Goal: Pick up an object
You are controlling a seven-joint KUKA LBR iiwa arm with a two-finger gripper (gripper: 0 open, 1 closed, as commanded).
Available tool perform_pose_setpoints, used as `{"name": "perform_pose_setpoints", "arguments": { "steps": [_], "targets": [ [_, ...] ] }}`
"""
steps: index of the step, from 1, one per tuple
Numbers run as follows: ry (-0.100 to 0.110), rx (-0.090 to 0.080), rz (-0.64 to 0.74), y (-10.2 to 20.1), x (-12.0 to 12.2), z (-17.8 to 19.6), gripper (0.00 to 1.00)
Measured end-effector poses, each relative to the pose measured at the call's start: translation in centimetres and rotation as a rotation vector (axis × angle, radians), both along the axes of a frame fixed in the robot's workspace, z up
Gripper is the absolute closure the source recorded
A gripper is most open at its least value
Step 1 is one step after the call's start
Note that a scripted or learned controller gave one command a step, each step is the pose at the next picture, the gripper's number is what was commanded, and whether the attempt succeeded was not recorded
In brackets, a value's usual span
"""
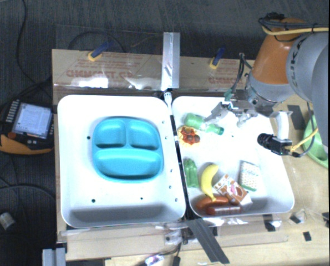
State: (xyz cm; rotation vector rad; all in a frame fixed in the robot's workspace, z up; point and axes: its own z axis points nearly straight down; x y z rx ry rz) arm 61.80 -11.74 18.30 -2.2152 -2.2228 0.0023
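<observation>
The right bin (275, 195) holds several small items. A green bottle (201, 123) lies near its far left corner, with an orange and red toy (188, 135) beside it. Along the left wall and near edge lie a green piece (191, 172), a banana (208, 179), a red and white snack packet (232, 190), a red sausage (216, 206) and a white speckled packet (249, 175). My gripper (229, 116) hangs over the far part of this bin, just right of the green bottle. Its fingers are spread open with nothing between them.
The left bin (76, 204) holds a blue divided tray (127, 148). A metal post (171, 60) stands behind the wall between the bins. A black cylinder (270, 142) juts from the arm over the right bin's right side. A handheld device (29, 123) lies off the bench at left.
</observation>
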Motion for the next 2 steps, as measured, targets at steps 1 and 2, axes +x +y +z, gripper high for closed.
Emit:
{"name": "perform_pose_setpoints", "arguments": {
  "steps": [1, 2],
  "targets": [
    [0.002, 0.001, -0.025, 1.1, -8.8, -7.2, 0.00],
    [-0.021, -0.005, -0.055, 1.7, -12.9, -9.3, 0.00]
  ]
}}
